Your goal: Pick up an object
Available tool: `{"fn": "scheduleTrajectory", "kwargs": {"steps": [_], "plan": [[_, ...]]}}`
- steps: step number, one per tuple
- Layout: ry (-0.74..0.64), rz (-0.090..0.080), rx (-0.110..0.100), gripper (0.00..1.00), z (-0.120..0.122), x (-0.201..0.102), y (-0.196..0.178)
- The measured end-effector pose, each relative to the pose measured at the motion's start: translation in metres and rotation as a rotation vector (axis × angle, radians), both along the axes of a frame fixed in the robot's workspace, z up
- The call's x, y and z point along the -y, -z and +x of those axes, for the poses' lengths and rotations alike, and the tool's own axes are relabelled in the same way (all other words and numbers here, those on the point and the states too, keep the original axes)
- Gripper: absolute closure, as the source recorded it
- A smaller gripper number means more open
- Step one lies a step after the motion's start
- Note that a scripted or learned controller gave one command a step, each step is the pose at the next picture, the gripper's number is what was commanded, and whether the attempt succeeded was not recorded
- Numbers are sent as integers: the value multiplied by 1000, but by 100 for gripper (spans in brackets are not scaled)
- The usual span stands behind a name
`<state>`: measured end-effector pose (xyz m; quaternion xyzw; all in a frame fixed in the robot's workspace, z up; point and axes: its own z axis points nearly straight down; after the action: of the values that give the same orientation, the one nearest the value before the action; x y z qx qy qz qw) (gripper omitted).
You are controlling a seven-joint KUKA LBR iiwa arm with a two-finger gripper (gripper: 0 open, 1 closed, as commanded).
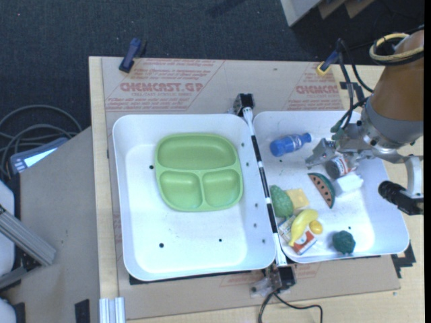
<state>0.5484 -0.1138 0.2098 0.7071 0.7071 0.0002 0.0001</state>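
- The left bin (135,180) lies well off to my left, and the green tray (199,170) sits in it. Nothing there concerns this pick, so I leave it alone.
- The divider (259,180) between the bins stands between me and that tray. Just on my side of it, below and left of me, crowd the green pear (280,200), the yellow block (297,197), the banana (304,221) and a red-and-white packet (306,239). They touch one another, so I judge them a poor first choice.
- The blue bottle (290,144) lies on its side just left of me, apart from its neighbours. If I go for it, I should close across its narrow body, not along its length.
- My gripper (330,157) hangs low over the right bin (384,234), near its upper part. I cannot tell how wide it stands or whether it has anything; a red-and-white thing (345,173) sits right under it, too blurred to name.
- The melon slice (324,189) lies just below me, the nearest clear target. I judge it flat and thin, so I should come straight down and seat low before closing.
- The dark green lump (343,241) sits well below me, alone, with room around it: a safe fallback.
- I should lift slowly and check that something rides up with me.
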Motion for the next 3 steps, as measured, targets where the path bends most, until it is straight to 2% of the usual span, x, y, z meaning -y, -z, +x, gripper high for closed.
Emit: {"fn": "scheduleTrajectory", "kwargs": {"steps": [1,2,3], "plan": [[1,0,-3,0,-8,47,39],[1,-7,14,0,-13,44,109],[-1,-5,14,0,24,62,116]]}}
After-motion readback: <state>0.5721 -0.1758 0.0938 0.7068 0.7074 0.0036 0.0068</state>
